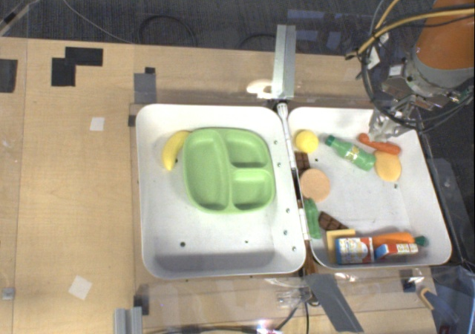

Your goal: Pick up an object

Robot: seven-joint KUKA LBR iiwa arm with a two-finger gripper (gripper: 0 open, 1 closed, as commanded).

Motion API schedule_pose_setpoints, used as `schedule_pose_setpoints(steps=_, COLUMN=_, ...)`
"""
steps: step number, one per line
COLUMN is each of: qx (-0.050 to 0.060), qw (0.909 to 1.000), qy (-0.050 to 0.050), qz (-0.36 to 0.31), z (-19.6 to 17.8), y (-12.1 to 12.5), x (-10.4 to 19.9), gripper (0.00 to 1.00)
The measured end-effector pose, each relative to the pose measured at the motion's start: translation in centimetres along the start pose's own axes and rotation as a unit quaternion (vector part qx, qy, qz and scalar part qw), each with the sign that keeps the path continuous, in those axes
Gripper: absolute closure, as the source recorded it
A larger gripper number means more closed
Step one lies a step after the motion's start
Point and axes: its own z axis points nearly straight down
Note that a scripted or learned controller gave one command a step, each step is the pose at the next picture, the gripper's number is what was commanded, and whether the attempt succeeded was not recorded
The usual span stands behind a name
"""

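Gripper [386, 126] sits over the far right corner of the right bin [438, 210], below the arm's orange band [449, 28]. Whether it is parted or closed cannot be told, and no object can be confirmed in its grasp.

Right bin contents: an orange carrot-like piece [382, 147] lies just beside the gripper tip, near the far edge. A pale orange oval piece [388, 168] lies next to it toward the right wall. A green bottle [349, 152] lies on its side, slanted, its white cap toward the far left; no print legible. A yellow lemon-like ball [306, 141] rests at the far left corner. A tan round disc [315, 185] lies against the left wall. Along the near edge lies a carton [352, 248] with blue, white and orange panels, its lettering too small to read; beside it an orange and red bottle [397, 244] with a green cap, label unreadable.

Left bin [159, 251]: a green divided tray [226, 169] in the centre, a banana [174, 148] touching its far left edge.
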Motion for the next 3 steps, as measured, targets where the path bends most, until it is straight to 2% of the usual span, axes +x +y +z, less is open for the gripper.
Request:
schedule_pose_setpoints(steps=1, qx=-0.004, qw=1.0, qy=0.0, qz=-0.001, z=0.4, y=0.2, x=-0.2, gripper=0.0)
schedule_pose_setpoints(steps=2, qx=-0.002, qw=0.9999, qy=0.0, qz=0.012, z=9.6, y=-0.1, x=0.6, gripper=0.0)
schedule_pose_setpoints(steps=3, qx=-0.004, qw=1.0, qy=0.0, qz=0.002, z=9.7, y=2.5, x=1.9, gripper=0.0)
